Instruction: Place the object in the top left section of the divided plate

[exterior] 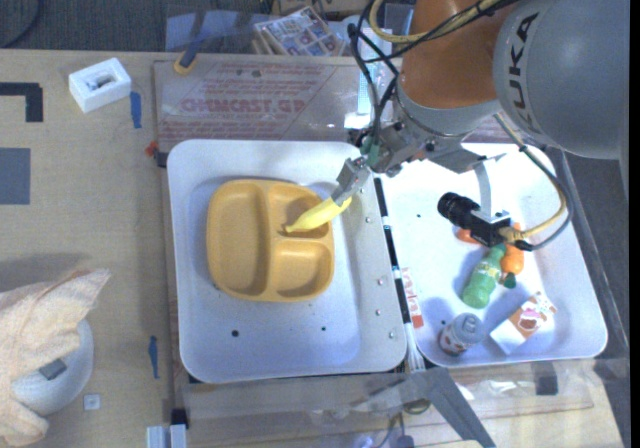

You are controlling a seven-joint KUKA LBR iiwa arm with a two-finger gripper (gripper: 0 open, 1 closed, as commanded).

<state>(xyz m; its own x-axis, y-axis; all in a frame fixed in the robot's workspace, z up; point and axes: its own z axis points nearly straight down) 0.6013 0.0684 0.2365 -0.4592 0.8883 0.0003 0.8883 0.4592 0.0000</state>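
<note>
Over the right rim of the yellow divided plate [268, 241] in the left bin [190, 336], the gripper [349, 179] grasps the banana [318, 214] by its upper end, so the placing step is in hand; next, I judge, it must carry the fruit to the top left section before letting go.

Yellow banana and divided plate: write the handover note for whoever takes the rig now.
Tool: shut on the yellow banana-shaped toy at its upper end, over the right rim of the yellow divided plate.
Plate sits in the left white bin; the banana's lower tip reaches the plate's middle divider.
Done: banana picked and brought to the plate.
Left: carry it to the top left section and release.
</note>
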